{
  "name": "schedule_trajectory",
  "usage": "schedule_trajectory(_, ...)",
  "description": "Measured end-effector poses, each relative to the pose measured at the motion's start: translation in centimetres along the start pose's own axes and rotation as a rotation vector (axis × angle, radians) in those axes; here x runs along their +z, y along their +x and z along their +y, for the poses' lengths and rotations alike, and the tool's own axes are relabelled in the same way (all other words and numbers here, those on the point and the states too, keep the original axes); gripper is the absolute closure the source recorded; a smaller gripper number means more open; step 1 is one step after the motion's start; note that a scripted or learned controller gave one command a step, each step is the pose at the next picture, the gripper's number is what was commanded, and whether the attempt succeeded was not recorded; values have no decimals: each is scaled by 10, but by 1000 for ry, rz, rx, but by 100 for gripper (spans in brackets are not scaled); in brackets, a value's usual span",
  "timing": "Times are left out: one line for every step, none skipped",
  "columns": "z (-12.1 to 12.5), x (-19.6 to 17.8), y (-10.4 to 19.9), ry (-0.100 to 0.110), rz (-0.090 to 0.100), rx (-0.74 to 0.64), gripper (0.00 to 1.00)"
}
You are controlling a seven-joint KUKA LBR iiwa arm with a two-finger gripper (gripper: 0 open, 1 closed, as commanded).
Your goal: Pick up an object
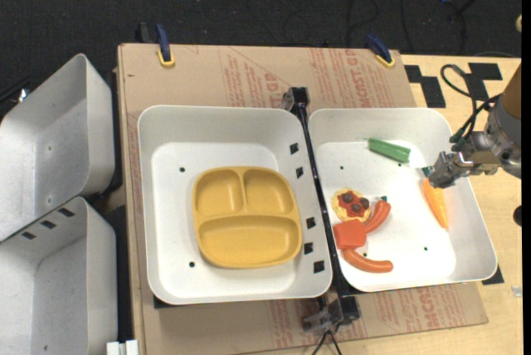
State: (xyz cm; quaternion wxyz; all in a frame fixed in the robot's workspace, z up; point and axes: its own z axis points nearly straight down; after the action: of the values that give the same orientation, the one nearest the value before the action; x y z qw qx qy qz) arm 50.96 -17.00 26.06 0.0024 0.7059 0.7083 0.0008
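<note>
The right bin [465, 258] holds several toy foods. An orange carrot [437, 206] lies near its right wall, pointing toward the front. My gripper [443, 171] hangs right over the carrot's upper, green-topped end and looks to be touching it or just above it. A green piece [388, 149] lies at the back of the bin. A round pizza-like toy [351, 203], a red-orange block [350, 235] and two red sausages [378, 216] [367, 264] cluster near the bin's left side.
The left bin [166, 179] holds a yellow divided plate [246, 217]. A black divider [311, 179] runs between the two bins. The arm and its cables [498, 129] reach in over the right bin's right rim. Two white tubs [50, 179] stand off the bench at the left.
</note>
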Motion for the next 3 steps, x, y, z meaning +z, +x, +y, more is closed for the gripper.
schedule_trajectory(-7,6,45,6,4,-3,100)
schedule_trajectory(-7,0,101,5,4,-5,100)
schedule_trajectory(-11,-2,151,6,4,-5,100)
